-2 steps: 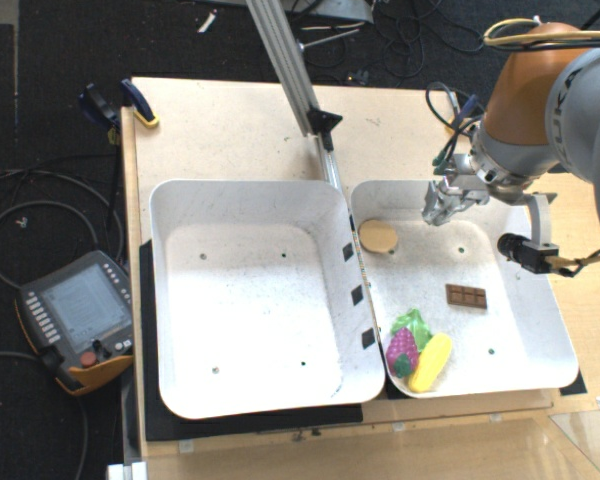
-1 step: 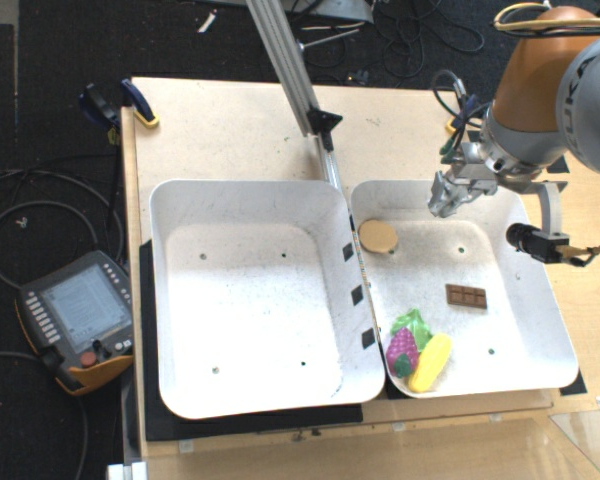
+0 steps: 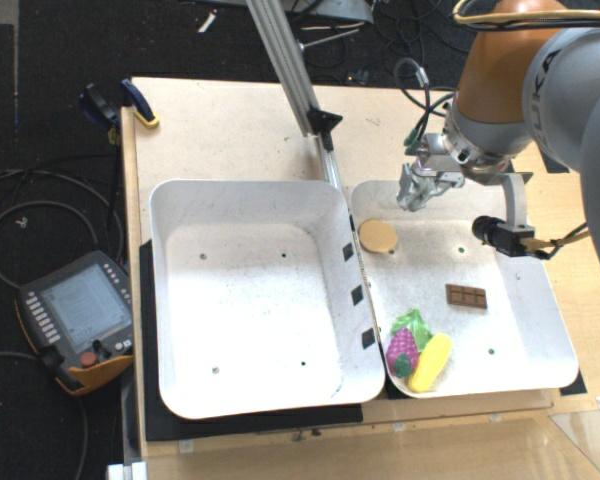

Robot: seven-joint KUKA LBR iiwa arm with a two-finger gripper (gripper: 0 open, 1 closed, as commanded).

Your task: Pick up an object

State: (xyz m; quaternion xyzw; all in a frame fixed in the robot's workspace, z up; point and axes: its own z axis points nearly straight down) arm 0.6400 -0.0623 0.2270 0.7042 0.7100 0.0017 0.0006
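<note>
My gripper (image 3: 417, 194) hangs over the back edge of the right bin (image 3: 540, 328), and nothing shows beneath it. A round tan disc (image 3: 378, 236) lies in that bin just to the gripper's front left. A brown chocolate bar (image 3: 466, 295) rests flat near the bin's middle. At the bin's front left corner lie a purple bunch of grapes with green leaves (image 3: 403, 345) and a yellow piece (image 3: 431, 361), touching each other.
The left bin (image 3: 180, 208) stands beside the right one, sharing a raised divider. A slanted metal pole (image 3: 285, 53) runs from the back down to the bins' junction. A black fitting on a cable (image 3: 500, 234) sits right of the gripper. A teach pendant (image 3: 75, 318) lies off the bench's left.
</note>
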